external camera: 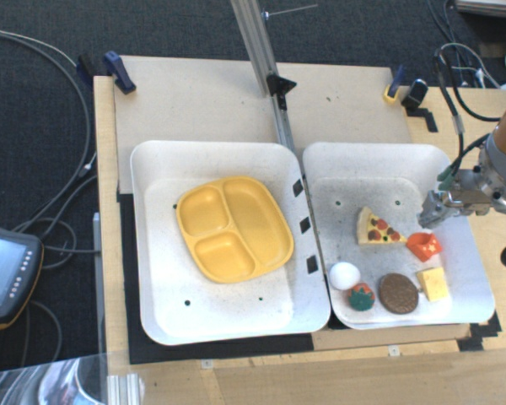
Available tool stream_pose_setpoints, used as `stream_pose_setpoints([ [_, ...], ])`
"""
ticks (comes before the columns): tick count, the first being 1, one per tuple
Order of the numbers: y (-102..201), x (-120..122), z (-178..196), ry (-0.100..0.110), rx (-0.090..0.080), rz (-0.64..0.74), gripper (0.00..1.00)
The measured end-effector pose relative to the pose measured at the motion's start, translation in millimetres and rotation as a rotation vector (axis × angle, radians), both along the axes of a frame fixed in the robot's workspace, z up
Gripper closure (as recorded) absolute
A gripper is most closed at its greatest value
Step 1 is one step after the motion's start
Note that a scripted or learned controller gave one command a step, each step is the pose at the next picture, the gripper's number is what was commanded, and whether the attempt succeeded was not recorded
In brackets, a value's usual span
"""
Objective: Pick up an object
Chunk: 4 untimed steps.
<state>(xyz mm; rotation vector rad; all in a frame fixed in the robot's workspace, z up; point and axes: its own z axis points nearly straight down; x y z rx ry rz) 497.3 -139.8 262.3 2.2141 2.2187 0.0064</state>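
The right bin (354,160) holds several toy foods: a pizza slice (378,229), an orange-red piece (423,245), a yellow cheese block (433,283), a brown round cookie (398,293), a white ball (345,275) and a small red-and-green piece (362,297). My gripper (430,214) hangs at the bin's right side, just above the orange-red piece and right of the pizza slice. Nothing shows between its fingers.
The left bin (156,171) carries a yellow divided plate (233,228). A metal pole (255,32) rises from the seam between the bins. Black clips (304,224) line that seam. Cables run along the right edge of the bench.
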Motion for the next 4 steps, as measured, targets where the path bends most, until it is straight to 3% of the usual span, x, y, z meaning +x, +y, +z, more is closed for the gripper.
stream_pose_setpoints([
  [2,104.5,51.4,2.4,0.006,0.004,0.006,1.00],
  [4,211.2,76.7,-12.1,0.006,0.004,0.005,1.00],
])
